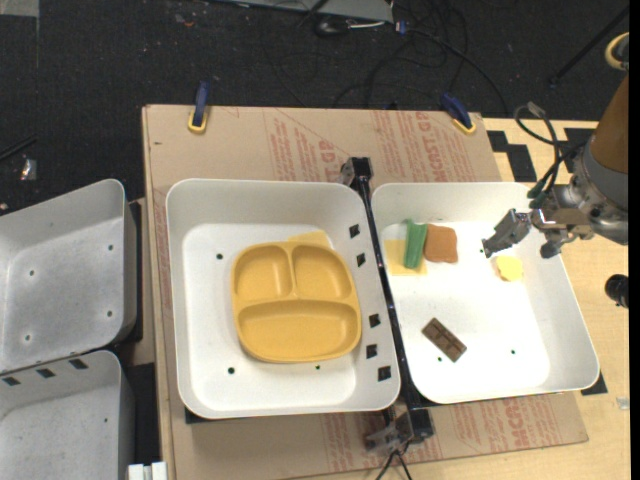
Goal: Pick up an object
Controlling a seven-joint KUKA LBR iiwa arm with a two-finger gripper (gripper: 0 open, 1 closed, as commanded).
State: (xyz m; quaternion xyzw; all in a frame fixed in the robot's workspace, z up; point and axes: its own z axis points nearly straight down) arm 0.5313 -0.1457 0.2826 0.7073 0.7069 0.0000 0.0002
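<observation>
- camera view: two shallow white bins sit side by side on the bench; the left bin (pixel 190 298) holds a yellow divided tray (pixel 296 301) lying flat near its middle.
- the right bin (pixel 560 353) holds four small things: a green block (pixel 415 245) and an orange-brown piece (pixel 441 244), touching each other near the bin's far left corner; a small yellow piece (pixel 509 268) toward the far right edge; a brown bar (pixel 444 339) lying flat near the bin's middle, toward the near edge.
- the gripper (pixel 505 235) hangs over the right bin's far right part, just beside the small yellow piece; nothing shows between the fingers, and whether they are spread or closed cannot be told from here.
- the arm (pixel 600 183) reaches in over the bin's right edge.
</observation>
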